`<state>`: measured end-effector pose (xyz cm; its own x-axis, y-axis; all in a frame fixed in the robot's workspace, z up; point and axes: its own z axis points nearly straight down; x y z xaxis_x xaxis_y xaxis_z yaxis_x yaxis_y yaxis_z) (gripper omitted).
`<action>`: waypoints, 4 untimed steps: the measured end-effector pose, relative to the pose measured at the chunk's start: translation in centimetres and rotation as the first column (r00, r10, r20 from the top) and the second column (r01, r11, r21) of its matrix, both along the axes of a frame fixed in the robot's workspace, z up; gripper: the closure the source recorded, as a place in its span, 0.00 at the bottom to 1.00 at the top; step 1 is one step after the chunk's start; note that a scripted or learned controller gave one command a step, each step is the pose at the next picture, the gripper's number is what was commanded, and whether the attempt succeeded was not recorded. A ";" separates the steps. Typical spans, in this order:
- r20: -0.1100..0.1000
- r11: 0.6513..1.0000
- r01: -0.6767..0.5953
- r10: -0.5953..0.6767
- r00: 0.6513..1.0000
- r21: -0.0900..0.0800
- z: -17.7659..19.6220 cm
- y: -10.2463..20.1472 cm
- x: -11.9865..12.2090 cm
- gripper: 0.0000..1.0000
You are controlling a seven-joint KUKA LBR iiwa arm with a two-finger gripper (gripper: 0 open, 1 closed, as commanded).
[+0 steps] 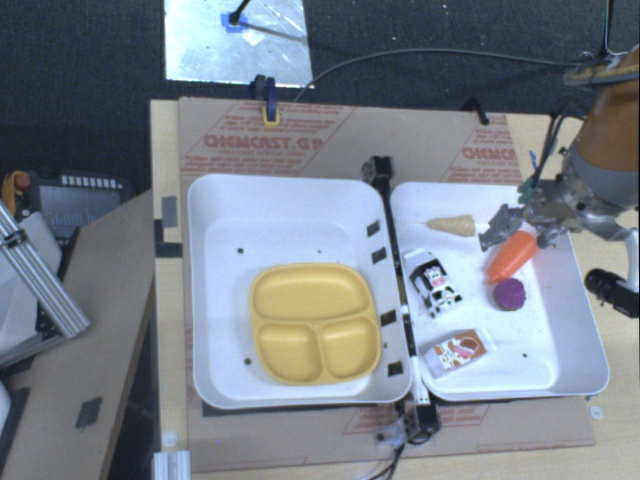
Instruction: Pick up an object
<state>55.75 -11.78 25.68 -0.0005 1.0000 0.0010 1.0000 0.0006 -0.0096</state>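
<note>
Two shallow white plastic bins sat side by side on a brown cardboard sheet (300, 133) printed with red lettering, which covered the bench. The left bin (215, 218) carried a yellow plastic plate with three compartments (314, 322), lying toward that bin's near edge and right of its middle. The right bin (570, 358) held the smaller things. A pale beige cone-shaped piece (453, 225) lay near its far edge, left of centre. An orange carrot-shaped toy (512, 255) lay tilted toward the bin's right side, its upper end up against the gripper. A small round purple ball (510, 294) rested just beside the carrot's lower end, on the near side. A black-and-white cow-patterned carton (433, 282) lay close to the left edge of the right bin, and a small flat packet with a red and white picture (458, 351) lay toward the near left corner. The grey arm with its orange band (610, 138) reached in over the right bin's far right corner. The gripper (520, 223) hung low at the carrot's upper end, its dark metal parts spread to either side; whether the jaws were open or closed on the carrot could not be told from this slanted view.
</note>
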 end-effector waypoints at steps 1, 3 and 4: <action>0.011 1.000 -0.002 0.002 1.000 -0.001 0.6 0.0 0.2 0.00; 0.007 1.000 0.000 0.000 1.000 0.000 -9.2 0.1 1.4 0.00; 0.010 1.000 0.000 0.000 1.000 -0.002 -14.4 -0.9 1.6 0.00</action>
